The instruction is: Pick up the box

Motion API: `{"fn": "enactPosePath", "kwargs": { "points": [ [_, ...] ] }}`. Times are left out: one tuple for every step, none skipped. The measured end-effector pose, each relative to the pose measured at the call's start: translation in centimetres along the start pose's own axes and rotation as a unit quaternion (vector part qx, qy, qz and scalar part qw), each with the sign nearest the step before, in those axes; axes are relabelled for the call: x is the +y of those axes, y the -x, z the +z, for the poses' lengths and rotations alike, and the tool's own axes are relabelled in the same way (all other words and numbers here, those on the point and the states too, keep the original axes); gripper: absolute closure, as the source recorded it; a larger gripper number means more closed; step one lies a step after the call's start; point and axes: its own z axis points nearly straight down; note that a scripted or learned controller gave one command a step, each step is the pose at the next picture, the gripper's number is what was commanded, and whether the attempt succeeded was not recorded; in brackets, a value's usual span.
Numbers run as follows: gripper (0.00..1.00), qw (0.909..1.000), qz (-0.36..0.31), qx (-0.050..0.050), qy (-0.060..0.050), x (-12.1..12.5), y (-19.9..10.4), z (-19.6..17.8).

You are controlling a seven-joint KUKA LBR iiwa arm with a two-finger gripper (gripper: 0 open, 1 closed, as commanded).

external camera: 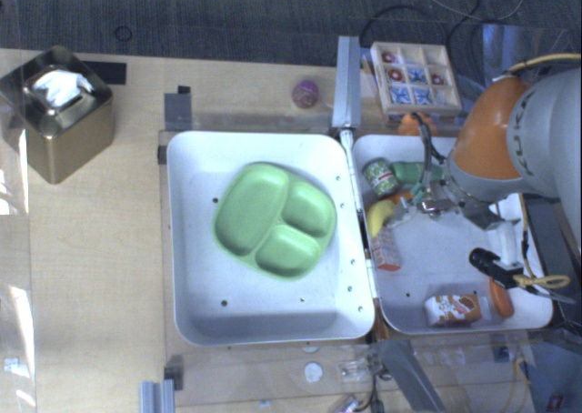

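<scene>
In the right shallow white bin point(427, 261), the two-finger gripper point(426, 202); open or closed, cannot tell. Just beside it, a green can point(382, 175); well apart, the small orange-and-white box point(452, 309).

green plate point(275, 218) filling left bin's point(200, 304) middle, can point(381, 175) and banana point(380, 216) crowding right bin's point(435, 255) left wall, open floor beside box point(452, 309)

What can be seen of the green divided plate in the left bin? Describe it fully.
The light green divided plate looks like smooth moulded plastic, a rounded square with three shallow compartments: one large towards the camera view's left, two smaller towards the right. It lies flat, right side up, near the middle of the left white bin, turned at a slant to the bin's walls. It rests on the bin's floor, apart from all four walls.
</scene>
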Motion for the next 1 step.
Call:
{"fn": "enactPosePath", "kwargs": {
  "points": [
    [0.0, 0.9902, 0.139, 0.001, -0.005, -8.48, -3.83, -9.72]
  ]
}}
